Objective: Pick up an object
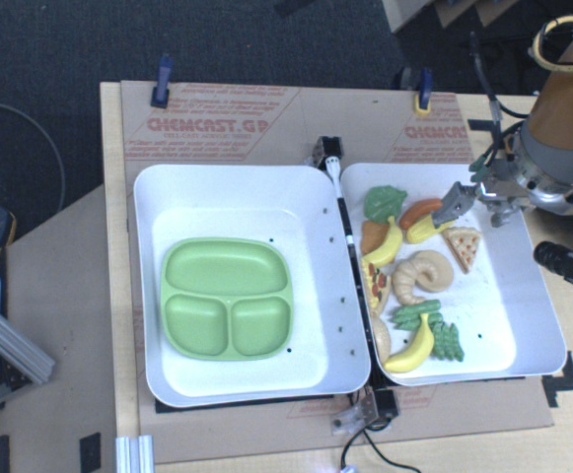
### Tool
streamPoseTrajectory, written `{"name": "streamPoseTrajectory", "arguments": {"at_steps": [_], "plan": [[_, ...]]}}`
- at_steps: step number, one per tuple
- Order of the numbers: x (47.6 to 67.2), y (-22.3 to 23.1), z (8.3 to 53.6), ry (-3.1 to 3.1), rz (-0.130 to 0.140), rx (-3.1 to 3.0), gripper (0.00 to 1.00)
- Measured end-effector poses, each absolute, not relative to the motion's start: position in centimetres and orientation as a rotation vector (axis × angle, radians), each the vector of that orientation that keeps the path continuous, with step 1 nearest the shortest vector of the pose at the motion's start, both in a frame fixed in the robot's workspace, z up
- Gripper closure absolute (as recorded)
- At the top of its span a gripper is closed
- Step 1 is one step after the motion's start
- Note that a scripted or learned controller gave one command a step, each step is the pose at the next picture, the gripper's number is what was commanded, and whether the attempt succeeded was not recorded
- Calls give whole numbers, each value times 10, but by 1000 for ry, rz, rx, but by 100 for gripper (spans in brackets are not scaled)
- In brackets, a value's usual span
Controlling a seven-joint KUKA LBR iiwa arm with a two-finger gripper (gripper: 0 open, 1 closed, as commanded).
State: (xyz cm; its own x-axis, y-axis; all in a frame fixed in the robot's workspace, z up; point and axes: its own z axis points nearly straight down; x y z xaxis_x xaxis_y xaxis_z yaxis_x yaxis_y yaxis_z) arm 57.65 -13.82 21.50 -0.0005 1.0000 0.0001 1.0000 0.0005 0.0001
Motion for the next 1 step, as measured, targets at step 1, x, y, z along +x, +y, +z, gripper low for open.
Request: {"name": "streamPoseTrajectory", "arguments": {"at_steps": [1], "plan": [[516, -67, 263, -2227, -4, -2211, 0]]}}
